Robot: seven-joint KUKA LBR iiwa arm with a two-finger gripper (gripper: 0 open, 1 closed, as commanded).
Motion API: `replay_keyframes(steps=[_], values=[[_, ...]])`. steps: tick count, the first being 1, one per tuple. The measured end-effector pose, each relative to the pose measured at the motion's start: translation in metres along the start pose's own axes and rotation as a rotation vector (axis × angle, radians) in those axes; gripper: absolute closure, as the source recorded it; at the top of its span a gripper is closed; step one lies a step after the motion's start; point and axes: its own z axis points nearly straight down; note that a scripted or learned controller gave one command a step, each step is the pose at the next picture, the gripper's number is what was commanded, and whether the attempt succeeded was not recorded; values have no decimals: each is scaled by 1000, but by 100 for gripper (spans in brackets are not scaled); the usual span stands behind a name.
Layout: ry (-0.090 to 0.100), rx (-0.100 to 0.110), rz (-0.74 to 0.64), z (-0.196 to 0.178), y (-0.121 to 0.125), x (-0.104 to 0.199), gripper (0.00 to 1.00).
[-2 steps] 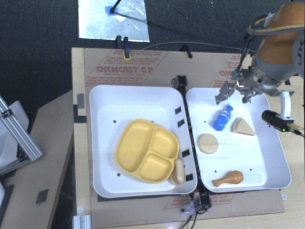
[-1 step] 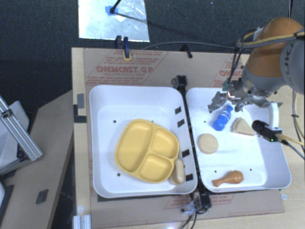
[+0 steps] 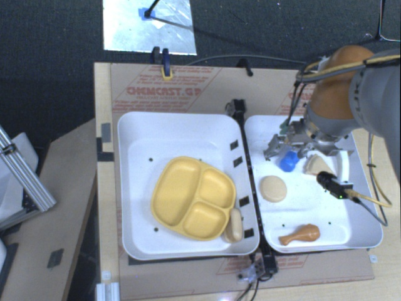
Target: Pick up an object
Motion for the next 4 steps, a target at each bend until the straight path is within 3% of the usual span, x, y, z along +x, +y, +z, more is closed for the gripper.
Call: replay_keyframes(steps=[1, 2, 3, 4], values=[[-4, -22, -2, 43, 6, 0, 0], [-10, -39, -2, 27, 11, -2, 100], [-1, -9, -2, -36, 19, -5, 100], [-1, -11, -4, -100, 22, 0, 100]])
